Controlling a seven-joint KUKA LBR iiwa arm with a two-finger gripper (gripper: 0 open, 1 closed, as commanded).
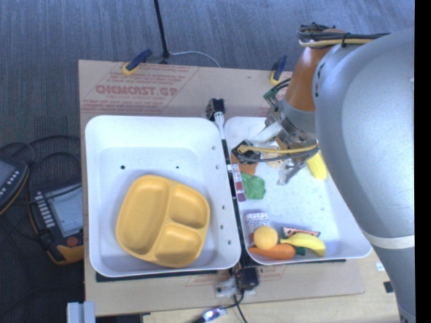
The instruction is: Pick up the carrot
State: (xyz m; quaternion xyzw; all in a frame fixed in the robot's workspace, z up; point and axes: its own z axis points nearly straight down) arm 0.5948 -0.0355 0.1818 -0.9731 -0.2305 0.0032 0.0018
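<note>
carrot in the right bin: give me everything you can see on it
The carrot is a small orange piece, smooth and plastic-looking, lying flat and roughly crosswise at the near edge of the right bin. A yellow round fruit sits against its far side, and a banana lies close on its right. The end effector is well away, farther back in the bin.

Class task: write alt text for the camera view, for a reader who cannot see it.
A grey robot arm with an orange band reaches from the right over the right white bin, its gripper above a green toy, far from the carrot at the bin's near edge beside a lemon and banana. The left white bin holds a yellow divided plate.
</note>
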